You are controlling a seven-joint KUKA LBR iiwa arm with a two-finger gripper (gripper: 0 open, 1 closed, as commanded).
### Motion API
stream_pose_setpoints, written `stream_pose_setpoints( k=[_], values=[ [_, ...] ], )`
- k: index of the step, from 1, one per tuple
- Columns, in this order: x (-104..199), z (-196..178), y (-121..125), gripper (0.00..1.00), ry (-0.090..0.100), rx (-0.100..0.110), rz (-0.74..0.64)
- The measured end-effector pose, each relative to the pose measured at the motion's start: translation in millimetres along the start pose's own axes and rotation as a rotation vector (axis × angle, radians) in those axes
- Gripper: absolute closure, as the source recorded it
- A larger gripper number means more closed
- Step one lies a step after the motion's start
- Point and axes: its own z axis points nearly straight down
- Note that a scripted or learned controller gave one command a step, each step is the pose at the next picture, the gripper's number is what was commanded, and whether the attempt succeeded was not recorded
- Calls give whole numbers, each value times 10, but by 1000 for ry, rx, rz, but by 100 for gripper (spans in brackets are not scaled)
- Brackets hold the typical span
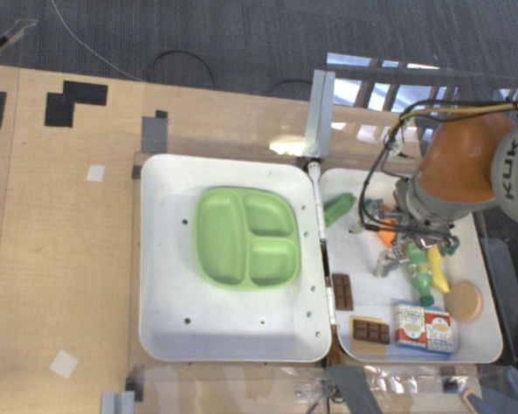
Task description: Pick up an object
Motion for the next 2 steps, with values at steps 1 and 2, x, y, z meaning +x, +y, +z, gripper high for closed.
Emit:
stream_pose_setpoints(
  k=[1, 2],
  values=[
    [16, 2, -71, 0, 0, 0, -13],
    [150, -1, -193, 0, 0, 0, -37]
  ],
)
